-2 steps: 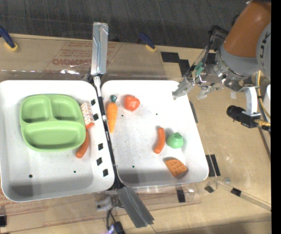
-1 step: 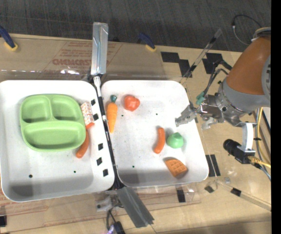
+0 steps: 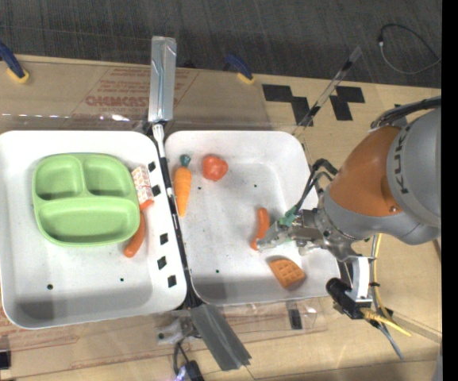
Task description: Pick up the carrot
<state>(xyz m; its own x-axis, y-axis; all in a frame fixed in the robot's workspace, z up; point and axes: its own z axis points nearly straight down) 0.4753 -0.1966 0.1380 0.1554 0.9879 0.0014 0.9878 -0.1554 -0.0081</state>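
The gripper [image 3: 275, 232] sits in the right bin [image 3: 236, 288], right of centre in the frame, at the end of the grey arm [image 3: 395, 189] with its orange band that comes in from the right edge. Its tip is right beside a small orange sausage-like piece [image 3: 261, 226], but whether the fingers are apart or together cannot be told from this slanted look, nor whether they touch that piece. Just below the gripper lies a brownish waffle-like piece [image 3: 286, 272].

The carrot [image 3: 182, 189], orange with a green top, lies further left in the same bin, along its left wall, well apart from the gripper. A red tomato [image 3: 214, 167] rests just to the upper right of the carrot.

In the left bin [image 3: 22, 292] a green divided tray [image 3: 86, 199] lies, with a small patterned block [image 3: 141, 183] at its right edge and another orange piece [image 3: 136, 242] below that.
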